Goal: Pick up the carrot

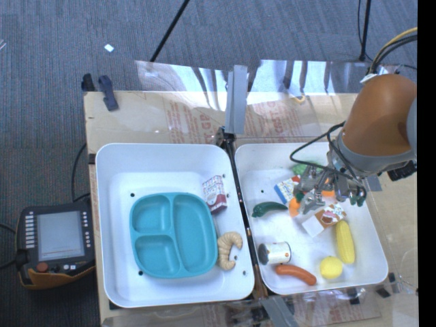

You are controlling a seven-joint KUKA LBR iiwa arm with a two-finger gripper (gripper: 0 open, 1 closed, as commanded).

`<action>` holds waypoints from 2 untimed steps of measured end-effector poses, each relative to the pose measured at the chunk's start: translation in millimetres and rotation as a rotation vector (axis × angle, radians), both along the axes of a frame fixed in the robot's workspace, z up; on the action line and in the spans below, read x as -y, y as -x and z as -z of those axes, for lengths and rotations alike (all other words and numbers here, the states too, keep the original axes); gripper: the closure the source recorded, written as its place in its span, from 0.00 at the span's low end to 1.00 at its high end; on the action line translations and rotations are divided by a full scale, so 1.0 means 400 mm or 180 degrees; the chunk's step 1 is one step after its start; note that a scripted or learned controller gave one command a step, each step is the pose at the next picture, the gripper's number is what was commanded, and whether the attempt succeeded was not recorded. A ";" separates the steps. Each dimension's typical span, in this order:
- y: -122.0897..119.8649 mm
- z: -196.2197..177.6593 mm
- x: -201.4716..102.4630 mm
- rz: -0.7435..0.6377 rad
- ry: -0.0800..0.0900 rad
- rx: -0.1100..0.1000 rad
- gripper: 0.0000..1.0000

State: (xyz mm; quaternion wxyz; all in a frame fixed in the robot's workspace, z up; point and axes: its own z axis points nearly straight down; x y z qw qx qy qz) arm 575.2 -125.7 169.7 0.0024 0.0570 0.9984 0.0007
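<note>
The carrot (294, 206) is a small orange piece in the right bin (381, 264), near the bin's middle, partly covered by the gripper. My gripper (316, 197) hangs low over the right bin, directly above and just right of the carrot, among a cluster of small items. The arm's orange band (378, 114) rises above it at the right. Nothing can be seen lifted off the bin floor.
Around the carrot lie a green vegetable (269, 208), a blue-white packet (285, 188), a small red-labelled box (332, 215), corn (345, 241), a lemon (332, 268), a can (276, 253) and a sausage (296, 273). The left bin (109, 182) holds a teal plate (174, 234), a croissant (229, 249) and a carton (214, 193).
</note>
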 end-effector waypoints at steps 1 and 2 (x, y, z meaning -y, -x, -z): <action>-0.055 -0.135 -0.136 0.0027 -0.0003 0.0006 1.00; 0.134 0.184 -0.046 -0.0272 -0.0003 -0.0027 1.00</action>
